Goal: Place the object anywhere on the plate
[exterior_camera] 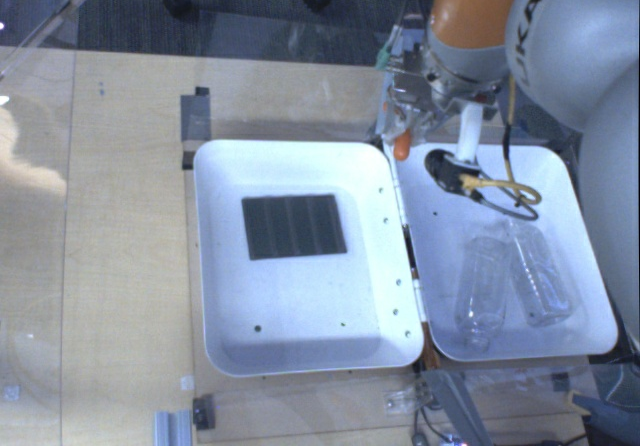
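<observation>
**Plate** (295, 226): dark grey, ribbed, rectangular. It lies flat in its bin (300, 334) on the worktop (110, 234), with nothing on it.

**Bottles**: two clear ones (482, 289) (540, 279). They lie side by side in the second bin (575, 184), on the arm's side of the plate and a little nearer the camera than it.

**Orange item** (401, 146): small. It sits just past the plate's far corner on the arm's side, at the seam between the bins.

**Gripper** (408, 124): hangs directly above the orange item, beyond that same far corner of the plate. Whether it is open or closed cannot be told, nor whether it holds the orange item.

**Task's thing**: which object is meant is uncertain, either the orange item or a bottle. All of them are off the plate, so placement is not yet done.

**Handling note (judgement)**:
- If the orange item is carried, the arm should cross to the plate's middle, lower until the item nearly meets the ribs, and release there rather than drop it from height.
- If a bottle is wanted, it will likely roll and flex. It should be gripped across the body at mid-length and laid along the plate's ribs, well inside the edges.
</observation>
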Robot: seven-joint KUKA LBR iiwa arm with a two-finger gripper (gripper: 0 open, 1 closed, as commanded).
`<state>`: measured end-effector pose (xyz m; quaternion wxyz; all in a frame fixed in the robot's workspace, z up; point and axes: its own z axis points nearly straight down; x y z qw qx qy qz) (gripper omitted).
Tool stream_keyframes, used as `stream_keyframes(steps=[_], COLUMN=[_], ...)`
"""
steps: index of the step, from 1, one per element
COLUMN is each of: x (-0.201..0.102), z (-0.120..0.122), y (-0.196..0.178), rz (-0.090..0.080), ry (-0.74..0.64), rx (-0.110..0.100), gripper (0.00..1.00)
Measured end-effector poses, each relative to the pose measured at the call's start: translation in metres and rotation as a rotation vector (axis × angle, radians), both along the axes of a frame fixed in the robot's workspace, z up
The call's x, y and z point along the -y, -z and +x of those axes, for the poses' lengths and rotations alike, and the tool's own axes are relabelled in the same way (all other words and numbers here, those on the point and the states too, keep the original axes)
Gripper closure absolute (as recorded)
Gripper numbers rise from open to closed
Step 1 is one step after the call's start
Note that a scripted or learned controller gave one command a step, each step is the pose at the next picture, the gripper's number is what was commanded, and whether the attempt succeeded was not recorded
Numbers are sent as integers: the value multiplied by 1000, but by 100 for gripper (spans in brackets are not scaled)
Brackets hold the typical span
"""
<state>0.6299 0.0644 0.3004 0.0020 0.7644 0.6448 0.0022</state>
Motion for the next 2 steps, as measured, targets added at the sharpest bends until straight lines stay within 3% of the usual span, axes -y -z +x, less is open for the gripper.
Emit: stream_keyframes(steps=[1,2], x=[0,13], z=[0,-61], y=[0,57], rz=[0,1], ry=[0,258], rx=[0,-7], gripper=[0,0])
